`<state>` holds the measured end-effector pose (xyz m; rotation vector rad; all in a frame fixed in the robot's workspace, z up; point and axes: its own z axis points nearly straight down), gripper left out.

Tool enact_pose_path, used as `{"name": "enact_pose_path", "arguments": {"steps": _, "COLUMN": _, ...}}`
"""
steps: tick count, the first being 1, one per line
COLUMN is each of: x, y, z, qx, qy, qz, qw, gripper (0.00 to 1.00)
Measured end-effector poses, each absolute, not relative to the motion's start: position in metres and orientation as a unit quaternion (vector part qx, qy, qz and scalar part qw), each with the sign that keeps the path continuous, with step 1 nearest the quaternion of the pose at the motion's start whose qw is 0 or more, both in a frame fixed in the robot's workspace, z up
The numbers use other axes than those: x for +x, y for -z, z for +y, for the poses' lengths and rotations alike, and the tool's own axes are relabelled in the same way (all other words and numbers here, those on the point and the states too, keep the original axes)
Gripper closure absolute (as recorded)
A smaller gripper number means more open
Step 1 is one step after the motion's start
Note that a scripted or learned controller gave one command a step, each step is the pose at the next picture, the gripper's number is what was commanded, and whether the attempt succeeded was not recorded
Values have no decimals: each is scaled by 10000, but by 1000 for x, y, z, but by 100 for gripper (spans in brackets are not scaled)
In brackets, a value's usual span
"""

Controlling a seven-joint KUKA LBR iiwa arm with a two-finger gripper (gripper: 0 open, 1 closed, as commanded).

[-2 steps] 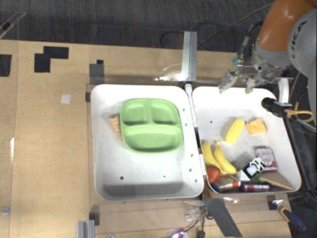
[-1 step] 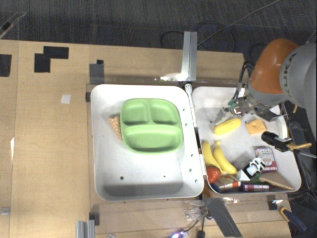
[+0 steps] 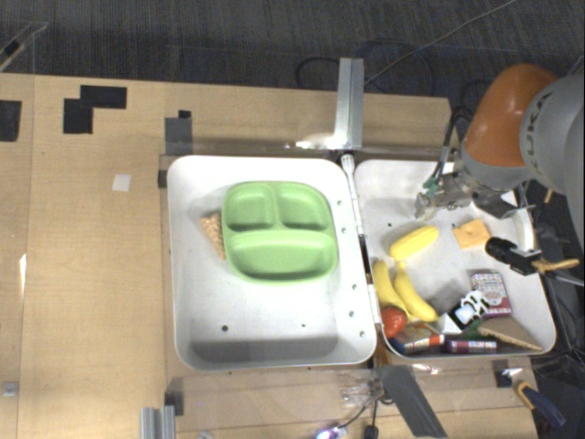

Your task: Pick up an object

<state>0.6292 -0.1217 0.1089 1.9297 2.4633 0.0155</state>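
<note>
The claw [image 3: 437,195] is hanging over the right bin [image 3: 388,179] in the upper right of the frame, I cannot tell its state, and nothing is looking picked up yet.

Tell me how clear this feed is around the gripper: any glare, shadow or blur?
Camera view: the gripper is small and soft, finger detail unreadable; glare whitens the right bin floor beside it; soft shadow lies under the green tray in the left bin; the banana reads sharp enough.
</note>
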Motion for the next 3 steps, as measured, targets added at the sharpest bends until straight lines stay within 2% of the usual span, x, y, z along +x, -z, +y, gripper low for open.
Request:
{"name": "enact_pose_path", "arguments": {"steps": 1, "x": 618, "y": -91, "z": -107, "qx": 5493, "qy": -28, "qz": 8356, "qw": 67, "gripper": 100}}
{"name": "enact_pose_path", "arguments": {"steps": 2, "x": 597, "y": -91, "z": -128, "qx": 4651, "qy": -29, "qz": 8852, "qw": 79, "gripper": 100}}
{"name": "enact_pose_path", "arguments": {"steps": 3, "x": 528, "y": -103, "z": -166, "qx": 5211, "qy": -14, "qz": 8535, "qw": 28, "gripper": 100}}
